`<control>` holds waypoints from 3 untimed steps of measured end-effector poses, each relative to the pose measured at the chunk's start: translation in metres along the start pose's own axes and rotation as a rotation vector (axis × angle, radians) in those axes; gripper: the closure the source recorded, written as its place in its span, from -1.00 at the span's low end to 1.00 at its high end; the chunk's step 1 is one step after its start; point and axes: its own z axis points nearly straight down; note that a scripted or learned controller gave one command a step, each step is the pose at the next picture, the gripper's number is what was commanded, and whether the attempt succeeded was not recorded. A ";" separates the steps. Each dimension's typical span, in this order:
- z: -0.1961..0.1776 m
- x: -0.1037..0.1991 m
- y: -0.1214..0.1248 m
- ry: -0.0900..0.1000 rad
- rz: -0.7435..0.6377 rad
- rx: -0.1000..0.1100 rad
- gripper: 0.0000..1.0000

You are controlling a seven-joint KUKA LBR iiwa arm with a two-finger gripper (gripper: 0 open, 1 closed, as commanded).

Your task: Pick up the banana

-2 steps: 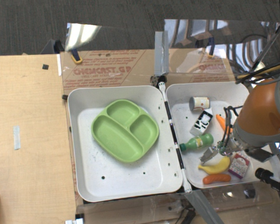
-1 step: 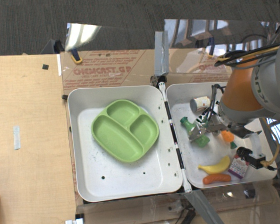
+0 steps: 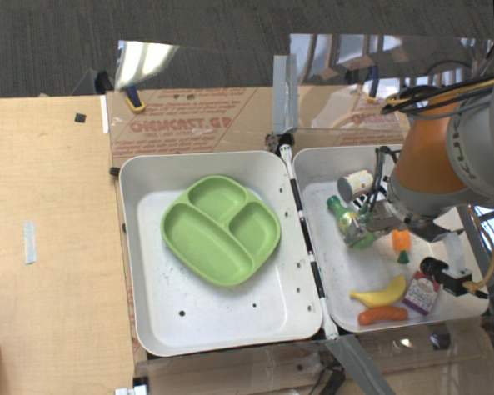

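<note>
Banana [image 3: 380, 292] lies lower right in right bin [image 3: 316, 230], touching orange carrot [image 3: 382, 314]. Pincer [image 3: 361, 227] above it over green bottle [image 3: 346, 220] (open/closed: can't tell).

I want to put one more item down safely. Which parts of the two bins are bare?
Left bin: bare floor in front of the green divided plate and along its left wall. Right bin: only a patch between the green bottle and the banana. Its far and right parts are crowded under the arm.
</note>
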 end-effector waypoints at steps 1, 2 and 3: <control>0.000 0.000 0.000 0.000 0.000 0.000 -1.00; 0.008 -0.003 0.041 -0.001 0.205 -0.003 -1.00; 0.008 0.003 -0.019 0.001 0.208 0.000 -1.00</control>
